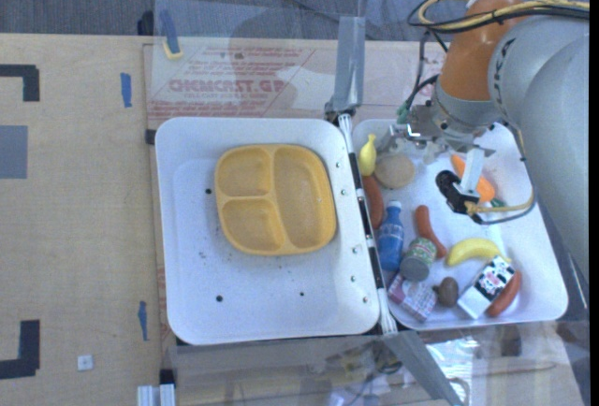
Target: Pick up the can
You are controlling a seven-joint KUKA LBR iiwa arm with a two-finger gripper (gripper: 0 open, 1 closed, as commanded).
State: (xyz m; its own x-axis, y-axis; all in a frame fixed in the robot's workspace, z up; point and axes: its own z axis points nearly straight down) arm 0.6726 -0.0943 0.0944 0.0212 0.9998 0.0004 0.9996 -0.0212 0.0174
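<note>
— Nearest the camera sits the near rim of the left bin (281,331), with clear plastic sheeting just below it. What carries it all?

— A pale wooden worktop (75,236), bare on its left part apart from blue tape strips and black corner marks. Grey carpet runs along the far side, and a cardboard sheet (234,81) lies behind the left bin.

— And inside that bin?

— A yellow divided plate (276,198) toward the far half; the white floor around it is open on the near side and to the left.

— Moving right?

— The two bins touch along their shared rims. The right bin (547,301) is crowded: a blue bottle (390,236) by the dividing rim, a round brown item (394,170) beyond it, and a banana (473,250) toward the near right. The can (418,258) stands in the near half, just right of the bottle and left of the banana, hemmed in closely.

— The arm?

— It enters from the right, its orange band (468,67) over the far edge. The claw (440,135) hangs over the bin's far part, well apart from the can; one cannot tell whether it is wide or narrow.
</note>
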